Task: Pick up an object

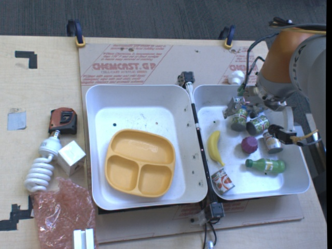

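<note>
Red print reading "CHEMCAST GP", upside-down-looking and repeated, on the brown board [136, 61] at upper centre of the frame; same print partly visible upper right.

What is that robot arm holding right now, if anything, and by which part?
It cannot be told. The gripper is down among the cans at the back of the right bin, and the wrist hides whether anything is gripped.
</note>
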Action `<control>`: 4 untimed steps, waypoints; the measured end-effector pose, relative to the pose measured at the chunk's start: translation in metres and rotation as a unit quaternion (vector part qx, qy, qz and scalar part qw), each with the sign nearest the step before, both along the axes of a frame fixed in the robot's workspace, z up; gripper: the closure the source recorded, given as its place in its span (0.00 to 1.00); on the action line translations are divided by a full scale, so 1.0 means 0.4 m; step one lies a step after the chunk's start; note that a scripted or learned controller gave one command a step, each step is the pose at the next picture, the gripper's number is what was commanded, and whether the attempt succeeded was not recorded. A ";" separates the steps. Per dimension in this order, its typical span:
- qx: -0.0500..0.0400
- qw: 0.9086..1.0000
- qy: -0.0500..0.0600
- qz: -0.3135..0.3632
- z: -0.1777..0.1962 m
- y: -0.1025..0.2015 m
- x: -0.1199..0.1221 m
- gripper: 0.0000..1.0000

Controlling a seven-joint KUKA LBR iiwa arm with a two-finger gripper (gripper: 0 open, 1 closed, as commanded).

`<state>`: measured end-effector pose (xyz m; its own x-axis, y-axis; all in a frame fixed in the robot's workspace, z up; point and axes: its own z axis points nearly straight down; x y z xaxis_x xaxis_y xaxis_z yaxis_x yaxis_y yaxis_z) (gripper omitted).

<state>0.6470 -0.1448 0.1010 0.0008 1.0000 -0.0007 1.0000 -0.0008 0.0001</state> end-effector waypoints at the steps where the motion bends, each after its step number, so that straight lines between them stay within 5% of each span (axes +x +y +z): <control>1: -0.001 1.000 -0.001 0.000 0.025 -0.002 0.001 1.00; 2: 0.000 1.000 0.000 0.001 0.229 0.165 -0.083 1.00; 4: -0.001 1.000 -0.002 0.001 0.279 0.163 -0.078 1.00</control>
<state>0.6157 -0.0798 0.2124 -0.0012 1.0000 -0.0025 1.0000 0.0012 0.0044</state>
